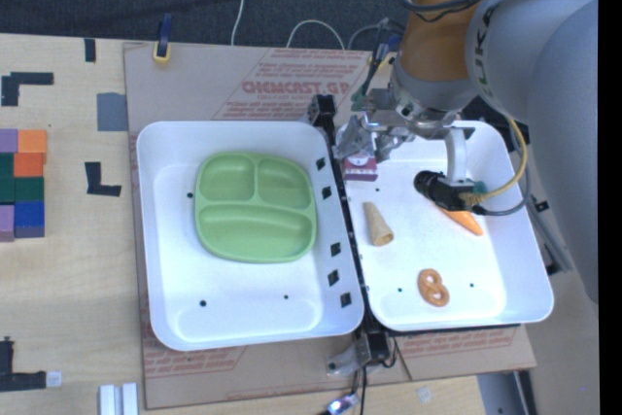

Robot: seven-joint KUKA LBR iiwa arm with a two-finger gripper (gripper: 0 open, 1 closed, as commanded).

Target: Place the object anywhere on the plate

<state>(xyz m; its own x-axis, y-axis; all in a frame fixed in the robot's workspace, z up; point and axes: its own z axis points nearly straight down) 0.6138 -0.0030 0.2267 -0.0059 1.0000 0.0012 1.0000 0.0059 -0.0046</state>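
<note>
We are seeing the end effector (pixel 362 149) hanging low over the far left corner of the right bin (pixel 530 311), close to the wall shared by the two bins. A small maroon-and-white object (pixel 362 172) is sitting directly under it, touching or nearly touching it. The end effector is covering the object's top, so we cannot tell whether it is clenched on the object or released.

In the same bin, a toy ice-cream cone (pixel 378 224) is lying just near of the object, a toy pretzel (pixel 433 288) is resting towards the near edge, and a toy carrot (pixel 469 223) is lying to the right with its left end hidden behind robot hardware.

The left bin (pixel 155 301) is holding a green divided plate (pixel 256 209), which is lying flat with nothing showing in its compartments. Both bins are sitting on a cardboard sheet (pixel 282 83) on the counter (pixel 68 306). Coloured blocks (pixel 23 182) are being cut off at the left edge.
</note>
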